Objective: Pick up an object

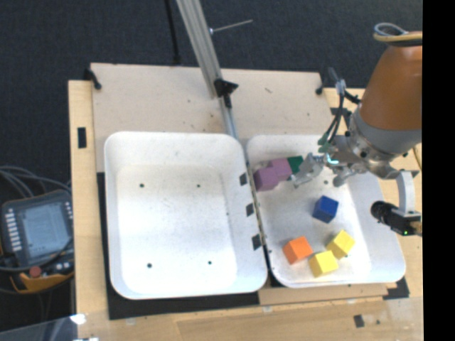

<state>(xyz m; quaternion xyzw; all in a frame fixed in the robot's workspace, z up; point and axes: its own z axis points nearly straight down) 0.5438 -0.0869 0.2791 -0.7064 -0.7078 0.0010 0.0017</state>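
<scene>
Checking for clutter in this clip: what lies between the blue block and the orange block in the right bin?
Camera view: bare white bin floor between the blue block and the orange block.

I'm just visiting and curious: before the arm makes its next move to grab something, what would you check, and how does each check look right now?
1. Things to pick lie in the right bin: ok. Purple block, green block, blue cube, orange cube, two yellow cubes.
2. Hand is over the right bin: ok, near the bin's upper left, beside the green block.
3. Something held in the hand: cannot tell.
4. Nearest targets stand apart: not ok, purple and green blocks sit close together against the bin wall.
5. Easier target available: ok, the blue cube stands alone.
</scene>
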